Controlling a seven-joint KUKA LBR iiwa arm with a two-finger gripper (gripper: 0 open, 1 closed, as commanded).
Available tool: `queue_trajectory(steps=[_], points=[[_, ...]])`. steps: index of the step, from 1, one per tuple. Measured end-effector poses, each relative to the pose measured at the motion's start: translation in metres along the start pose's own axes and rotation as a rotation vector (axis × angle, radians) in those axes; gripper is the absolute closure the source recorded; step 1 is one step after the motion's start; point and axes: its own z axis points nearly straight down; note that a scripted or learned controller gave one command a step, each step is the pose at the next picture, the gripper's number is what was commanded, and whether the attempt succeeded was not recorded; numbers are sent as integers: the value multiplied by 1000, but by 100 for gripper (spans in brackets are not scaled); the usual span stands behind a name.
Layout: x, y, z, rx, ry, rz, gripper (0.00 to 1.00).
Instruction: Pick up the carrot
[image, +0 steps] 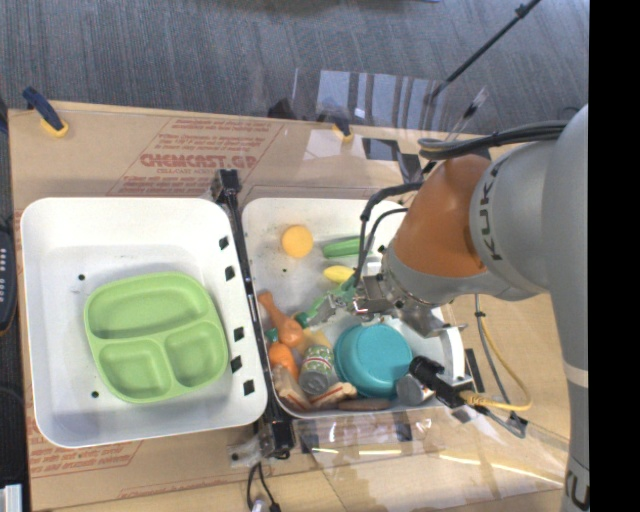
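The bench (120, 150), covered in brown printed cardboard, is carrying two white bins side by side: the left bin (40, 260) and the right bin (262, 222), their inner walls touching. A yellow clamp (48, 117) is gripping its far left corner.

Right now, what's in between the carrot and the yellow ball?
In the camera view, just bare white floor of the right bin lies between the carrot and the yellow ball. Nothing sits in that stretch.

Red print reading "CHEMCAST GP" runs across the brown protective sheet (190, 155) at eleven o'clock on the bench, finer red lines around it too small to read. Arm (520, 230) shows "KU", partly cut.
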Motion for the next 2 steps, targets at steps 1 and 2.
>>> queue_trajectory(steps=[1,2], points=[[15,26,62,-7,-2,237,0],[72,53,-33,-15,-3,50,0]])
